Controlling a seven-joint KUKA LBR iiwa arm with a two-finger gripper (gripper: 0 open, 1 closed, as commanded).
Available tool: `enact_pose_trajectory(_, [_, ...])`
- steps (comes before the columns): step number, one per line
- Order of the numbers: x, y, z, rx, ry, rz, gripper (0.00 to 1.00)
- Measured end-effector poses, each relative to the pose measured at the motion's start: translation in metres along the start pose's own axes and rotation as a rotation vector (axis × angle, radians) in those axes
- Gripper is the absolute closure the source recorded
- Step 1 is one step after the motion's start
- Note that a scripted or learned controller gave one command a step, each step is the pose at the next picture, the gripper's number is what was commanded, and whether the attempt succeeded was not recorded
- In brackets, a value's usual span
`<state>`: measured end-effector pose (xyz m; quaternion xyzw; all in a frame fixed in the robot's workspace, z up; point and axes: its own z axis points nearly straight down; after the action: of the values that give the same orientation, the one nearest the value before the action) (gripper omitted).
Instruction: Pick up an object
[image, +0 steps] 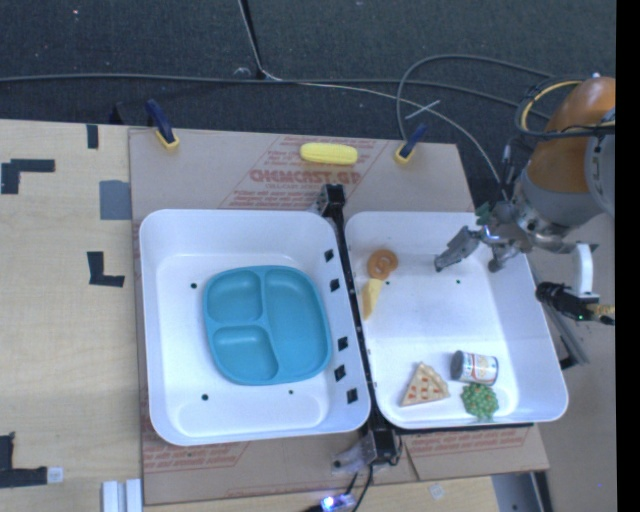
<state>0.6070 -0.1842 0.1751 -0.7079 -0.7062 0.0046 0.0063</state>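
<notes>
Over the right bin's (520, 300) far edge hangs the gripper (472, 252), fingers spread open and holding nothing. Well apart from it, near the bin's near-right corner, lie a pizza slice (425, 385), a small can (474, 367) and green grapes (480, 401).

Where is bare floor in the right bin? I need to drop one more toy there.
The middle of the right bin is bare, between the gripper above and the pizza slice below. The near right corner is crowded: pizza slice, can, green toy. The left wall holds the pretzel and yellow piece.
</notes>
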Motion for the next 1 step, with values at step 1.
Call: enact_pose_trajectory(1, [0.0004,0.0034,-0.0091,-0.014,-0.003,-0.004,0.00])
